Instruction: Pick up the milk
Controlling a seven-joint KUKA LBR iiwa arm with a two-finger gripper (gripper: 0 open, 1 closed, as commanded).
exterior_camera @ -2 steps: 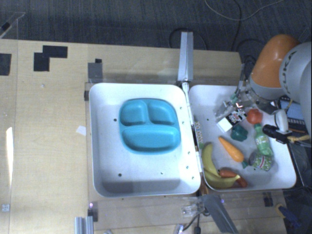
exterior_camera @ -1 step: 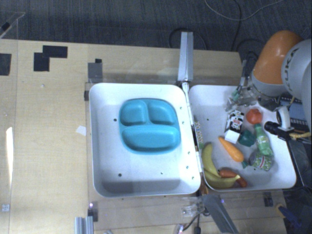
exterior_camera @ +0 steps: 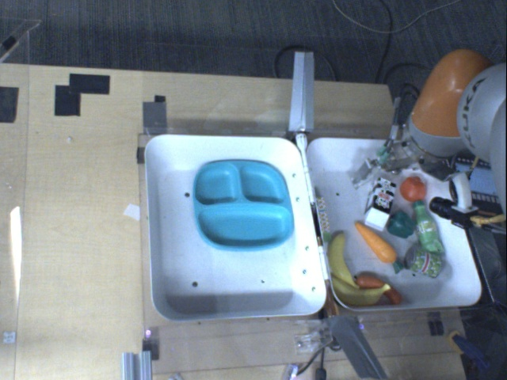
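The milk [exterior_camera: 381, 202] is a small white carton with black markings, lying in the right bin [exterior_camera: 341, 161] near its middle. My gripper [exterior_camera: 378, 165] hangs just behind the carton, at the bin's far side, under the grey wrist and orange band. It looks open with nothing between its fingers. A small gap separates it from the carton.
Around the milk lie a red tomato [exterior_camera: 412, 187], a teal piece [exterior_camera: 400, 225], a green bottle [exterior_camera: 426, 237], a carrot [exterior_camera: 375, 242], a banana [exterior_camera: 342, 271] and a sausage [exterior_camera: 372, 280]. The left bin [exterior_camera: 166, 236] holds a blue divided plate [exterior_camera: 242, 203].
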